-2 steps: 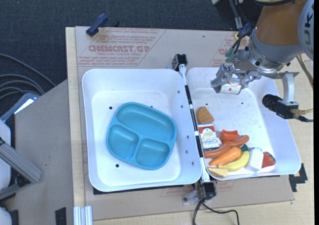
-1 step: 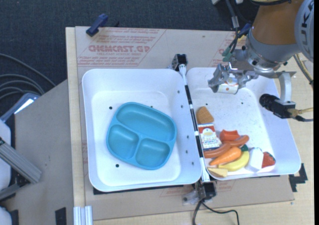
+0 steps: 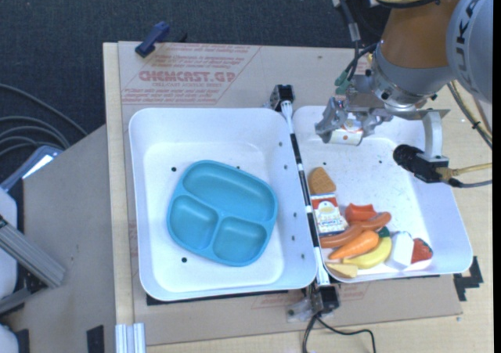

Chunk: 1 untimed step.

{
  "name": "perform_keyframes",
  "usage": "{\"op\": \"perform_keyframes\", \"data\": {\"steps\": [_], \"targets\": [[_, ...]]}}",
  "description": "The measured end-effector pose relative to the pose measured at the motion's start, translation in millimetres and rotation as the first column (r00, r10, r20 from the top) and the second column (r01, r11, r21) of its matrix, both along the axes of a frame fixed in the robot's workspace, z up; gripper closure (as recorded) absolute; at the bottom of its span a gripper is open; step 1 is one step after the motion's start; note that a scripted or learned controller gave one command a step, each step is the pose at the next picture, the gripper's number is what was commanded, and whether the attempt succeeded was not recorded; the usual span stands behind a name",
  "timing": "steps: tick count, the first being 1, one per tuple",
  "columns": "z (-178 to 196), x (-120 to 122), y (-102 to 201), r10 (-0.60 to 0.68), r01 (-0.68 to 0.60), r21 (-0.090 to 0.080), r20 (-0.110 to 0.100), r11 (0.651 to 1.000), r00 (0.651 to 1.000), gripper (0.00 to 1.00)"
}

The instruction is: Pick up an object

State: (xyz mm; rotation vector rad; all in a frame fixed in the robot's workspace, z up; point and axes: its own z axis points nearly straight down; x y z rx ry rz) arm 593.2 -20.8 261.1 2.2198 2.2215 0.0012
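My gripper (image 3: 343, 126) hangs over the far end of the right bin (image 3: 438, 203). A small white object with an orange edge (image 3: 347, 137) sits between its fingers, lifted off the bin floor. Toy food lies at the near end of that bin: a brown biscuit (image 3: 321, 180), a red and white carton (image 3: 329, 215), a red pepper (image 3: 362, 212), a sausage (image 3: 354, 232), a carrot (image 3: 358, 245), a banana (image 3: 368, 257), a white block (image 3: 401, 248) and a red piece (image 3: 422, 250).
A blue sectioned plate (image 3: 223, 211) lies in the left bin (image 3: 149, 187). A black divider bar (image 3: 299, 179) runs between the bins. A black fitting (image 3: 416, 162) on the arm juts over the right bin's right side. Cables lie off the bench at left.
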Motion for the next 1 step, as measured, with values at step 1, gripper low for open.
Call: {"op": "perform_keyframes", "data": {"steps": [1], "targets": [[3.4, -4.7, 6.9, 0.0, 0.0, 0.001, -0.002, 1.0, 1.0, 1.0]]}}
